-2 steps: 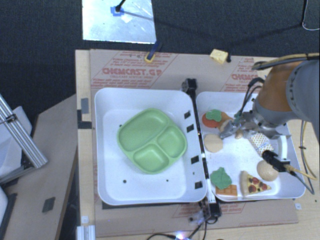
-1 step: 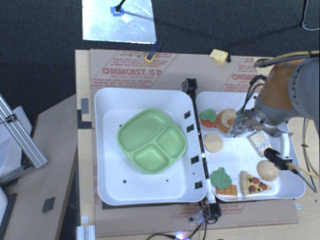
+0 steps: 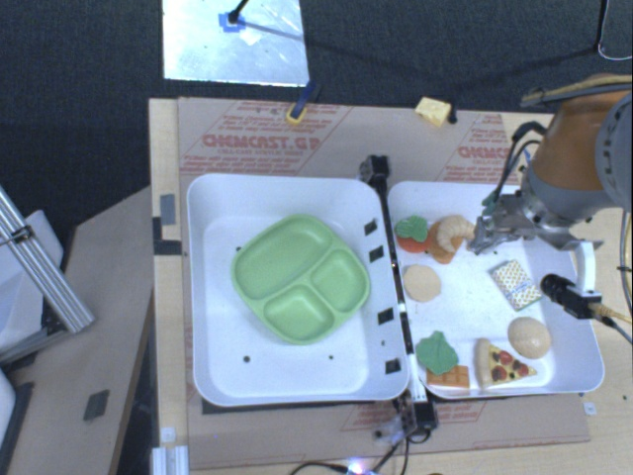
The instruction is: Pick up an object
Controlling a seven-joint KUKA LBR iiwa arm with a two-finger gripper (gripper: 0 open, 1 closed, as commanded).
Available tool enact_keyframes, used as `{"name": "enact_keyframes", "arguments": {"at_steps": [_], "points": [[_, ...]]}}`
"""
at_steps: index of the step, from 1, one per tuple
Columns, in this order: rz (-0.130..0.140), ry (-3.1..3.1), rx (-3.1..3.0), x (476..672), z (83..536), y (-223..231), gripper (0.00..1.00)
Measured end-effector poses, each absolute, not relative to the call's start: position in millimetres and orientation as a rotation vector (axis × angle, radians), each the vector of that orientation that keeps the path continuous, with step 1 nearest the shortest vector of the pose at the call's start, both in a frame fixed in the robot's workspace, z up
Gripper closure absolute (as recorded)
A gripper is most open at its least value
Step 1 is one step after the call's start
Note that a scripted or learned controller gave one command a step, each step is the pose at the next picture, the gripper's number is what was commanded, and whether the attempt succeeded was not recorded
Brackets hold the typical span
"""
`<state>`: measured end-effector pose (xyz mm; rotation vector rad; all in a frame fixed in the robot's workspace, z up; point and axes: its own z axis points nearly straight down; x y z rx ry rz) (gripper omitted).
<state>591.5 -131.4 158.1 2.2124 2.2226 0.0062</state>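
My jaws hang over the right bin's far part; I cannot tell their state. The croissant lies just to their left, beside the tomato.

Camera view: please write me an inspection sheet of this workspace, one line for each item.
Surface: bench bearing left bin and right bin.
Job's things: right bin holds tomato toy, croissant, round cookie, patterned packet, bun, pizza slice, waffle with green leaf.
Clutter: green divided plate in left bin; yellow block on bench.
Grippers: hand low beside croissant; grip unclear.
Cables: black cable top right.
Surroundings: metal sheet on dark floor.
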Motion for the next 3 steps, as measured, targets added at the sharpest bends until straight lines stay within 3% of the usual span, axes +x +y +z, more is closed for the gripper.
{"name": "enact_keyframes", "arguments": {"at_steps": [1, 2, 3], "points": [[0.006, 2.221, 2.214, 584.0, 209, -135, 1.00], [0.004, 2.225, 2.214, 585.2, 225, -135, 1.00], [0.003, 2.231, 2.213, 576.9, 216, -85, 1.00]]}}
